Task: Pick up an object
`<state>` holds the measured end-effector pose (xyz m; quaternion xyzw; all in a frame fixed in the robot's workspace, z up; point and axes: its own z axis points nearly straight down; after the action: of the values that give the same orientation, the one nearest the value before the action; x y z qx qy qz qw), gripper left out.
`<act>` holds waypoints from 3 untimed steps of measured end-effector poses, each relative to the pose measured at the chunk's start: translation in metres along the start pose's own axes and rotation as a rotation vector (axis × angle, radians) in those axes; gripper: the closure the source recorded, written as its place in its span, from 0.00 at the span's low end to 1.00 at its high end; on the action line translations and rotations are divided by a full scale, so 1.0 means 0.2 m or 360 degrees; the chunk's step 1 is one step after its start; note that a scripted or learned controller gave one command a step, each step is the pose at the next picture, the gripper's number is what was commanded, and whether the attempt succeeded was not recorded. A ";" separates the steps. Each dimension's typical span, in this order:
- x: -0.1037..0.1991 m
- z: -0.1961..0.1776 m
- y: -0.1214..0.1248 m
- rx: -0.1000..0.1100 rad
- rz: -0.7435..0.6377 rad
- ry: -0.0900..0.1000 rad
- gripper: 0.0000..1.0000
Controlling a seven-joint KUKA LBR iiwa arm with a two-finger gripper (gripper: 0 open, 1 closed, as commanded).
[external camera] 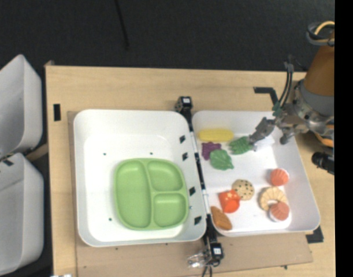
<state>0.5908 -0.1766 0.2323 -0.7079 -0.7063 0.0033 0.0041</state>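
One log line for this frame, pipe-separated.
pincer over right bin | at green leafy toy | grip unconfirmed | green tray in left bin

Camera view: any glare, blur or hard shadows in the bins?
Camera view: lighting even and soft; white bins bright, the right bin close to washed out; faint shadows under the toy food; overall focus soft, small items like the cookie lack detail; gripper slightly blurred beside the green leafy piece.

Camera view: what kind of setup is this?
Likely a lab bin-picking rig, not a kitchen: two white bins on a wooden bench, toy food like a cookie, and a robot arm reaching in.
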 end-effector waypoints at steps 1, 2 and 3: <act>0.00 -0.03 0.01 -0.0017 -0.0005 -0.0004 0.00; -0.02 0.19 -0.02 -0.0013 -0.0003 -0.0004 0.00; -0.04 0.40 -0.02 -0.0014 0.0000 -0.0005 0.00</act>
<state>0.5866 -0.1843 0.1519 -0.7079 -0.7063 0.0011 0.0000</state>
